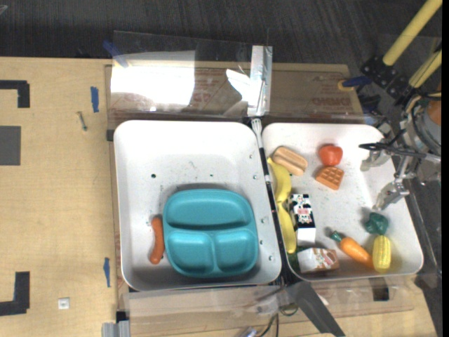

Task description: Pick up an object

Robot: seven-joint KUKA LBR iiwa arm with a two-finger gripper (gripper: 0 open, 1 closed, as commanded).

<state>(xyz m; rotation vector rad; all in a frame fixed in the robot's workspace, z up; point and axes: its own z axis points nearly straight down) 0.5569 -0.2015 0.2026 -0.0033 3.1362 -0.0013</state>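
My gripper (377,181) hangs over the right side of the right bin (351,133), open, with its two pale fingers (370,161) spread apart and nothing between them. Just below it lies a dark green toy vegetable (377,223). A yellow corn cob (382,252) and an orange carrot (352,248) sit in the near right corner. To the gripper's left are a red tomato (330,154) and an orange waffle piece (330,177). A hot dog bun (289,160), a banana (283,203), a cow-patterned carton (302,213) and a small packet (319,260) lie along the bin's left side.
The left bin (182,146) holds a teal divided plate (210,232) and an orange sausage (156,241) beside it. A clear plastic sheet (189,83) lies behind the bins. Yellow poles (414,27) stand at the back right.
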